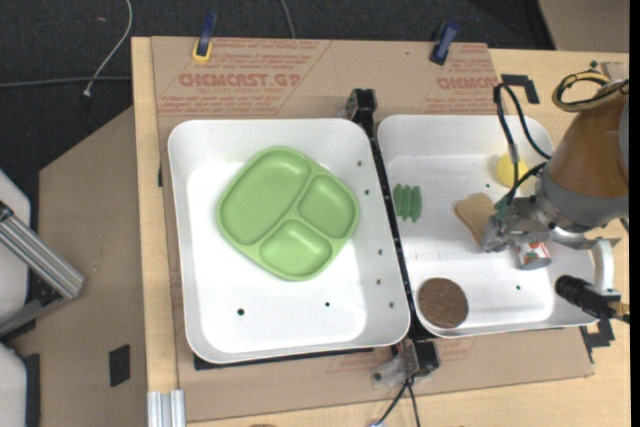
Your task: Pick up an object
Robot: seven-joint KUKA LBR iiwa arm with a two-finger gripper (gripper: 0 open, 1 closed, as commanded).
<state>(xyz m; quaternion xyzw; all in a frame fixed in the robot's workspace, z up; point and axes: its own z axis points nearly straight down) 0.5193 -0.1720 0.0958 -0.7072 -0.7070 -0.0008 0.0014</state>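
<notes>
The gripper is down in the right bin, touching a tan lump; whether its fingers are apart or together I cannot tell. Nearby lie a yellow piece, a green ridged piece and a brown disc. A green divided plate sits in the left bin.

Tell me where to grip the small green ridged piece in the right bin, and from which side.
Grip the green ridged piece across its narrow width, near its middle, coming straight down from above. It lies flat on the floor of the right bin, long axis running up-down in the view, so its long sides face left and right. The bin's left wall stands close by, so the finger on that side has little room.
</notes>
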